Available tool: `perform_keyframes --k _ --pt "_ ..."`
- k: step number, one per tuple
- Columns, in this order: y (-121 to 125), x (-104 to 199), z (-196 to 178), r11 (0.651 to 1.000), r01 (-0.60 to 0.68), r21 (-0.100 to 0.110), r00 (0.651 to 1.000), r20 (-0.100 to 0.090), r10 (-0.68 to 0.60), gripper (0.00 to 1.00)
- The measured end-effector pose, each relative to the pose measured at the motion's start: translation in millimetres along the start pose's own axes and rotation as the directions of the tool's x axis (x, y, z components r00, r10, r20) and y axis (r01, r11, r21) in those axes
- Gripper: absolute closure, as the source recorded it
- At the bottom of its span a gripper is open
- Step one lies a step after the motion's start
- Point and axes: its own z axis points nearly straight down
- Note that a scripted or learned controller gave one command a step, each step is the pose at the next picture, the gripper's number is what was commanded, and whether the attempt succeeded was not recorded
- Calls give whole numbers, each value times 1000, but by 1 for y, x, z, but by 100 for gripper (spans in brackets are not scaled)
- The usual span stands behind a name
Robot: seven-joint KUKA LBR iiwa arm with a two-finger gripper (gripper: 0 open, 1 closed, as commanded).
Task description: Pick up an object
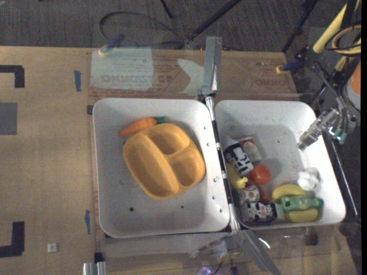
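A slim metallic silver-grey gripper is seen at the right, boxy and angular in build, with a small teal-green glint on its body and an orange band glimpsed above the wrist.

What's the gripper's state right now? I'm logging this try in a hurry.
Gripper: over the right bin, holding nothing visible; open or closed cannot be told.

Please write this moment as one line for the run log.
gripper: above right bin, holding nothing | tomato, banana: lying in bin | orange tray: left bin
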Motion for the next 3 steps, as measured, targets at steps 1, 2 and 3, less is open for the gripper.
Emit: perform_keyframes --k 1,2,3 --pt "-1 -7 -59 935 -354 1 935 1 354 100" --pt "-14 58 -17 985 -173 4 985 -6 173 100" --pt "-54 -18 -52 990 140 1 990 2 -140 100"
